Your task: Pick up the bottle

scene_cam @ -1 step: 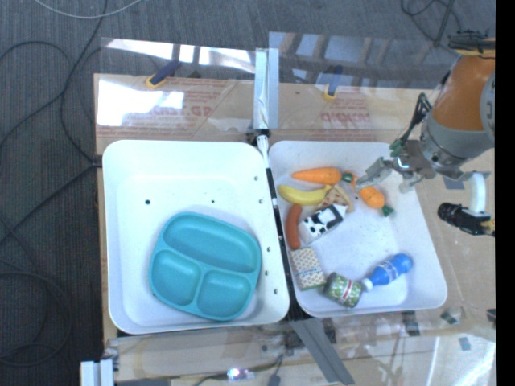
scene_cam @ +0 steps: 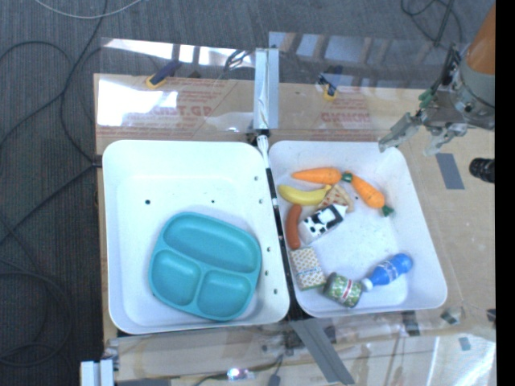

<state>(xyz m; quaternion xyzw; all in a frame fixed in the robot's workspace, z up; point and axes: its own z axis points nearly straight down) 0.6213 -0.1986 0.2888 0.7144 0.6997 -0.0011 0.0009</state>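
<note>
The bottle [scene_cam: 389,271], blue with a white neck, lies on its side near the front right corner of the right bin [scene_cam: 418,215]. My gripper [scene_cam: 415,138] hangs over the bin's back right corner, far behind the bottle. Its two fingers [scene_cam: 394,134] are spread apart, open, with nothing between them.
The right bin also holds two carrots [scene_cam: 317,175] [scene_cam: 368,191], a banana [scene_cam: 304,194], a sausage [scene_cam: 294,223], a cow-patterned carton [scene_cam: 324,219], a waffle-like block [scene_cam: 306,267] and a green can [scene_cam: 344,289] touching the bottle's neck end. A teal divided plate [scene_cam: 206,265] lies in the left bin [scene_cam: 137,183].
</note>
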